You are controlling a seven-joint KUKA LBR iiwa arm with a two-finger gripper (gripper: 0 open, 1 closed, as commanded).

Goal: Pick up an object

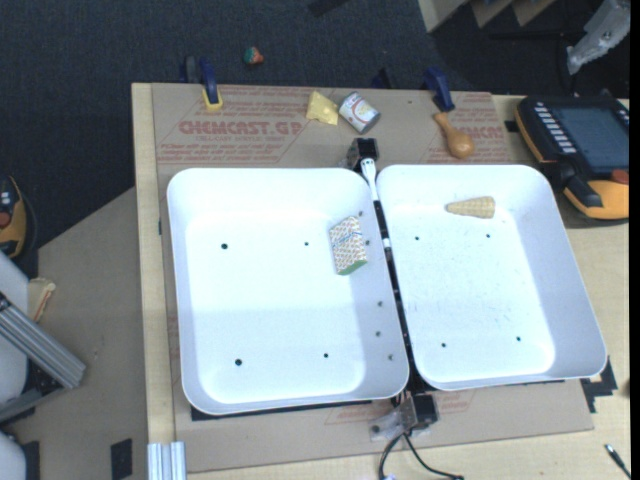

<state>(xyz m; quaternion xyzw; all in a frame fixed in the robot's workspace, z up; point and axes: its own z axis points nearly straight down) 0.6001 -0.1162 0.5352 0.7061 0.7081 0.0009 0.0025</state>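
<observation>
While we cannot tell the pincer's state, we see a patterned packet (347, 244) lying in the left bin (200, 268) near its right wall and a tan cone (471, 207) in the right bin (560, 298) near its far edge, both bins resting on the worktop (150, 168).

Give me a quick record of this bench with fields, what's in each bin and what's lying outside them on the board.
left bin: one small patterned packet, near its right wall, toward the far side
right bin: one tan cone-shaped piece, near the far wall
board behind the bins: yellow wedge, small white and dark box, tan pear-shaped piece
clamps: two blue clamps on the board's far edge
floor beyond the board: small coloured object
</observation>
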